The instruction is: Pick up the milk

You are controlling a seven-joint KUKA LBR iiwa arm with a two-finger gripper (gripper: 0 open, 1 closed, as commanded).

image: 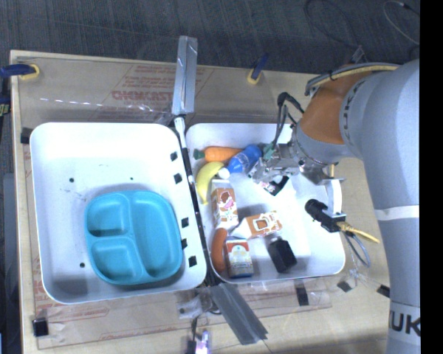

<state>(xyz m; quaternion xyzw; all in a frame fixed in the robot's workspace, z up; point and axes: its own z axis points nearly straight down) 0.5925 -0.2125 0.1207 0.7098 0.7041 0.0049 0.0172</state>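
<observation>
Gripper (pixel 272 174) hangs in the right bin (pixel 321 253), near its far edge; we cannot tell its opening. Milk carton (pixel 224 206) lies near the divider.

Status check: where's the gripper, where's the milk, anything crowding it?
Gripper low in right bin, by blue bottle. Milk lies free mid-bin, not held. Banana and small cartons crowd it.

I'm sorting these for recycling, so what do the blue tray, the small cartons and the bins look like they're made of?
The blue divided tray looks like moulded plastic with a smooth, slightly matte finish. The small cartons look like printed coated paperboard, with sharp folded edges; which one is the milk is unclear. The white bins seem glossy hard plastic, with rounded corners and soft reflections.
</observation>
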